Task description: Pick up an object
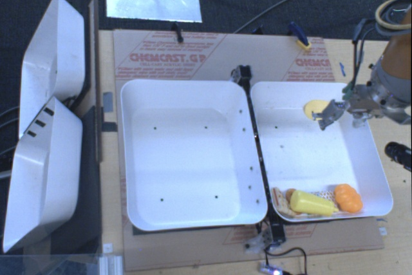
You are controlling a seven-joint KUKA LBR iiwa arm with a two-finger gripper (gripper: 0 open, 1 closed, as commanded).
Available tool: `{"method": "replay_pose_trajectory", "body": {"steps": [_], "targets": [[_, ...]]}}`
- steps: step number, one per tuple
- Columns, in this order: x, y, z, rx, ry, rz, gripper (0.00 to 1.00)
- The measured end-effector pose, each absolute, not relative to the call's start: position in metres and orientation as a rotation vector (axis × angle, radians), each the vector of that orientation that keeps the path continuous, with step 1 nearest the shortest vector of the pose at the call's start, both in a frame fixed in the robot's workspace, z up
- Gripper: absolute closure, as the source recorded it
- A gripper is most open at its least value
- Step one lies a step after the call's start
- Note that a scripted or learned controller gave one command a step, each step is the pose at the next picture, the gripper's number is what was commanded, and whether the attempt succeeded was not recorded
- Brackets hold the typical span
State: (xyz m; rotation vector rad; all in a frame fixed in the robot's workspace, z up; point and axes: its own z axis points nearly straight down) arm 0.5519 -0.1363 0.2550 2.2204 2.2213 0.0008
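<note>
Camera view shows the end effector [328, 115], fingers slightly apart and empty, hovering beside the pale yellow round disc [313, 107] in the right white bin [380, 170]'s far corner, apparently approaching; next comes descent.

A tan bench [193, 48] carries two white bins: left bin [187, 151] at nine o'clock, right bin [370, 158] at three, touching.
</note>
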Motion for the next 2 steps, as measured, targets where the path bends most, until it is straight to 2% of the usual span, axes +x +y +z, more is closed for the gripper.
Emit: {"method": "replay_pose_trajectory", "body": {"steps": [1,2], "targets": [[0.577,-0.139,0.106,2.228,2.228,-0.011,0.0],[0.566,-0.085,0.126,2.216,2.226,0.002,0.0]]}}
